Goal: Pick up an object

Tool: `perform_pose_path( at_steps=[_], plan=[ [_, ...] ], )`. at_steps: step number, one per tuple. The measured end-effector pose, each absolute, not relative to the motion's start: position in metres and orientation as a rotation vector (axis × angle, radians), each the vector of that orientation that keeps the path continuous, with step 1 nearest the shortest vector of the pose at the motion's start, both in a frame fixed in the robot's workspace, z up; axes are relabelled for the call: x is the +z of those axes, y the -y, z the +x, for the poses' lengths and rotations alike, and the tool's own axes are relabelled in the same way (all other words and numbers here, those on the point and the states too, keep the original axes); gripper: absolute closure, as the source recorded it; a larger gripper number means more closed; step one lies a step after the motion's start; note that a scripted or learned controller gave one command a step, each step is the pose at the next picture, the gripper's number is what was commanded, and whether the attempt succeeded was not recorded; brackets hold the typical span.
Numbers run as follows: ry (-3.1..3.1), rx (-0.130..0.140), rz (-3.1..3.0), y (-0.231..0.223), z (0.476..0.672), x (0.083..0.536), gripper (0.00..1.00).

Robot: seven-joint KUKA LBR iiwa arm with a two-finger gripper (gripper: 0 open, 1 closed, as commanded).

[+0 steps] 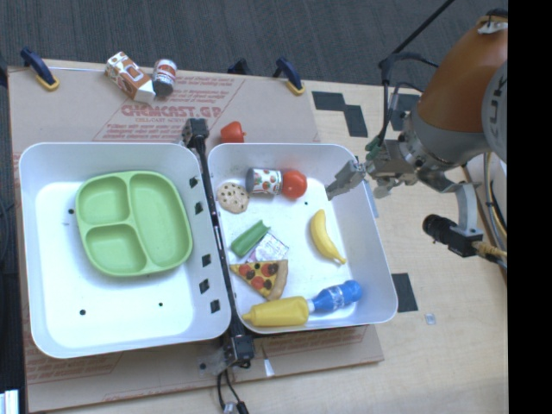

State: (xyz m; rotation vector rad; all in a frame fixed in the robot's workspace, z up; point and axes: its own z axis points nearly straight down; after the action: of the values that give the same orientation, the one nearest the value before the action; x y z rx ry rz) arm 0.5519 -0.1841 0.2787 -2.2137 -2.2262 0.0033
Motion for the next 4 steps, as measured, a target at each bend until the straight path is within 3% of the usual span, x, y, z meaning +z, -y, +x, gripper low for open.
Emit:
perform_pose_path(
  at_steps=[1,2,3,4],
  plan=[
    [2.224,0.005,-2.209,0.178,0.475,0.1,0.0],
    [2.233,0.005,-2.203,0.178,0.477,0.111,1.0],
    [2.23,-0.001,-2.216,0.163,0.478,0.263,1.0],
    [2.229,0.0,-2.216,0.163,0.478,0.263,0.0]
  ],
)
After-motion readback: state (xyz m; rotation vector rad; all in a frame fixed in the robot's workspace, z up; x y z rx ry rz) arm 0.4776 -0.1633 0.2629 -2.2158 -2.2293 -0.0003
